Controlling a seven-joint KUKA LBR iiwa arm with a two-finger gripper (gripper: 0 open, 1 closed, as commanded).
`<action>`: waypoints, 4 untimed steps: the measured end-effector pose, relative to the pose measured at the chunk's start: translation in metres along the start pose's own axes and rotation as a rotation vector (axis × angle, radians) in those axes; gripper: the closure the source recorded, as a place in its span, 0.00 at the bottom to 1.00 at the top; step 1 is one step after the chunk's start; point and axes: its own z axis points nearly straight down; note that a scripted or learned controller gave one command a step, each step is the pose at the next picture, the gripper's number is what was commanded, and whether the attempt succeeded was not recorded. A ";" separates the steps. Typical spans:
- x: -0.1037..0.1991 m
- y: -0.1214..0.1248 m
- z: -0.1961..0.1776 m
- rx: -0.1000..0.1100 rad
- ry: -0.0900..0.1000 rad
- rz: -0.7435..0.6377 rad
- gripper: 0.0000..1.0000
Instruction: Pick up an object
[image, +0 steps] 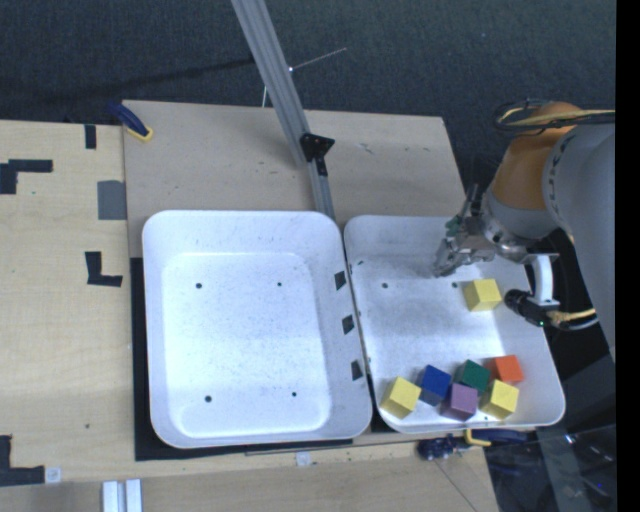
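Position is what counts: the lone yellow cube (482, 294) is seen on the right white bin's (400, 300) floor, just below-right of the two-finger gripper (447, 262), nothing visibly held; finger spread cannot be told.

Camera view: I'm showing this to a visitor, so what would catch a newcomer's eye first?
Likely the cluster of coloured blocks at the near edge of the right bin, with one yellow block lying apart, further back. Next, the grey arm's orange band at right, its gripper hanging just left of that lone block.
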 end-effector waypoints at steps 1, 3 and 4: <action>-0.008 0.001 -0.059 -0.007 -0.001 0.002 1.00; -0.007 0.001 -0.134 -0.005 0.000 0.002 1.00; 0.042 0.009 -0.124 0.000 0.002 -0.002 1.00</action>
